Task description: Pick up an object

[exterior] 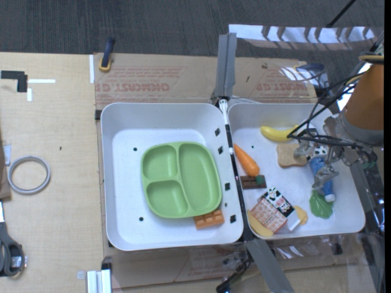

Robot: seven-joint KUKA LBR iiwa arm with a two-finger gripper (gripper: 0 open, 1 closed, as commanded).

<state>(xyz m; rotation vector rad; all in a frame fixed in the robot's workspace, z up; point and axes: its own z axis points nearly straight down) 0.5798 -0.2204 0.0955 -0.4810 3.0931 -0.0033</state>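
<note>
Two white bins sat side by side on the desk (49, 121) as I watched from my station. The left bin (116, 182) carried a green divided plate (181, 179), with an orange waffle-like block (209, 220) touching the plate's near right edge. The right bin (348, 221) held the clutter: a yellow banana (276, 132) at the far side, an orange carrot (247, 160) by the left wall, a small brown block (252, 181) just near of it, and a tan slice of bread (288, 156) in the middle. At the near side lay a checkered packet (267, 215) with a black-and-white cow-print piece (278, 201) on it, and a green leafy toy (321, 206) further right. The arm (369, 102) reached in from the right, its gripper (322, 174) hanging over a small blue object (317, 165), between the bread and the green toy. Whether the fingers were released or clenched I could not tell; cables and metalwork blurred them. On the desk at far left lay a roll of tape (28, 174).
</note>
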